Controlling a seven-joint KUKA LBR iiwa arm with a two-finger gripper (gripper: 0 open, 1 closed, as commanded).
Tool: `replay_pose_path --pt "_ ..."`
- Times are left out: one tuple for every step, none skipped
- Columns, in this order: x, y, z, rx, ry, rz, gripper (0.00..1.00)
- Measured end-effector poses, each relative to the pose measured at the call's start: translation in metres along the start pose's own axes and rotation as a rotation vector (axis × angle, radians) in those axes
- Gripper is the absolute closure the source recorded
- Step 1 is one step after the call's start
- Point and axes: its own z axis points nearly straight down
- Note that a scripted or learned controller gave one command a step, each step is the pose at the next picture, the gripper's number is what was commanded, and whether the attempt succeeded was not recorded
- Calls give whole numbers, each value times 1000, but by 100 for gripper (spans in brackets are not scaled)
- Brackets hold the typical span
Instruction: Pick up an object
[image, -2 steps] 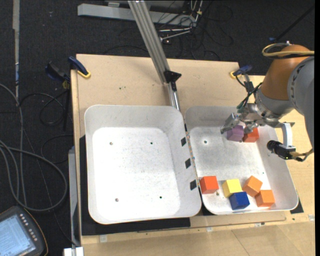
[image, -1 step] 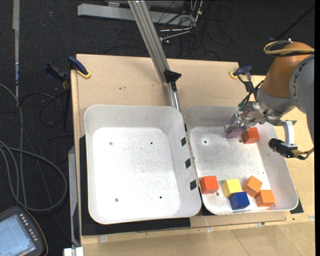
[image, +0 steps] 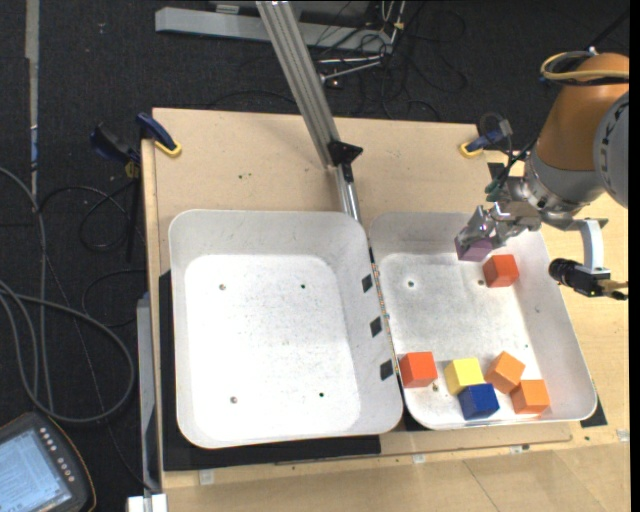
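The arm (image: 585, 120) is cut off by the right edge above the orange band. A screen device (image: 35, 468) at near left is cropped by the corner. The purple object (image: 474, 244) at the pincer (image: 483, 232) is blurred; its shape cannot be determined.

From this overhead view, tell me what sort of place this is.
Probably a robotics lab test bench: a robot arm reaches over two white bins, coloured blocks lie in the right one, and clamps and loose cables surround the wooden board.
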Motion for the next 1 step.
replay_pose_path --pt "0 2 -39 1 0 1 100"
